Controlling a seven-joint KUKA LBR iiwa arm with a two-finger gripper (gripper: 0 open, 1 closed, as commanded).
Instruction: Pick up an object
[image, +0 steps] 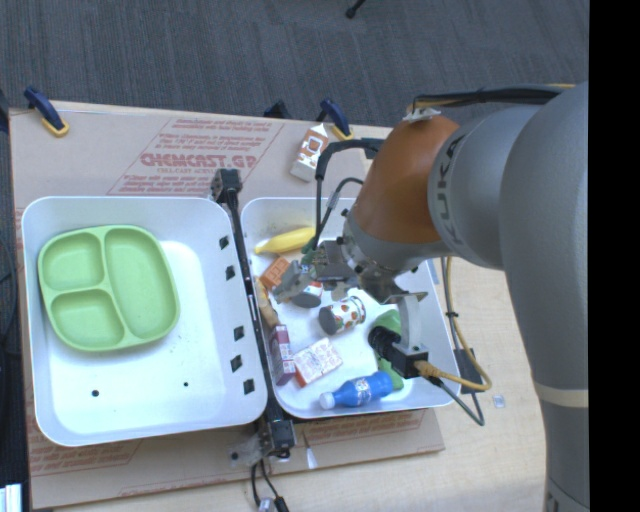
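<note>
Gripper (305, 272) sits low in the right bin (432, 398), at about ten o'clock from that bin's middle, buried among the clutter — whether it is spread or pinching anything I cannot tell, since the orange wrist band and dark housing cover it. This looks like the reach-and-grasp step; nothing is visibly lifted. The likely target is the small grey and orange piece (283, 278) touching the tool tip, with a yellow banana (285, 241) just beside it at twelve o'clock. The next move calls for a firm close and a straight lift, clear of the neighbours. Around it lie hard, smooth shapes: a round white cup with red marks (345, 313), a glossy blue bottle (360, 391) at six o'clock, a flat printed packet (316, 362). In the left bin (140, 395), a pale green divided tray (108, 288) — matte, rounded plastic — rests at ten o'clock.
</note>
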